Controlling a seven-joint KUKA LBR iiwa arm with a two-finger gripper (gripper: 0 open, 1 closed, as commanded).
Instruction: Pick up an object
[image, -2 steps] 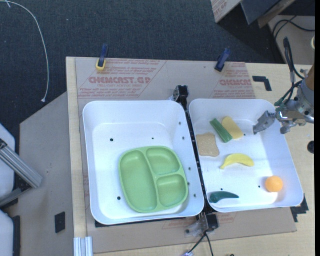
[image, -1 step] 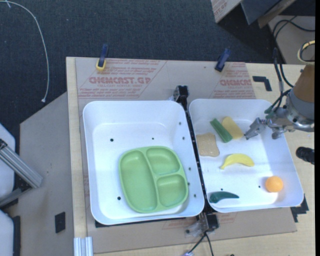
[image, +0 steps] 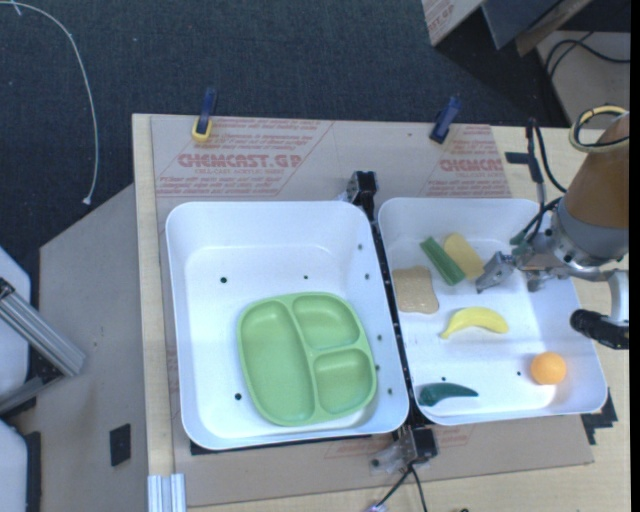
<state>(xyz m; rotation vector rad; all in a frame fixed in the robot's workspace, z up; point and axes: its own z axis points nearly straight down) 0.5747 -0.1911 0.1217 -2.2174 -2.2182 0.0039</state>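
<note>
Two white bins on the worktop (image: 160, 300). In the left bin (image: 200, 240), one green divided plate (image: 305, 355). In the right bin (image: 590, 385): one sponge (image: 452, 257), one tan block (image: 414, 290), one banana (image: 475, 322), one orange ball (image: 548, 369), one dark green piece (image: 446, 393). Pincer (image: 515, 274) spread open, gripping nothing, just above the banana.

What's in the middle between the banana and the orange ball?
Nothing. In the camera view, just bare white bin floor lies between the banana and the orange ball; they sit apart.
</note>
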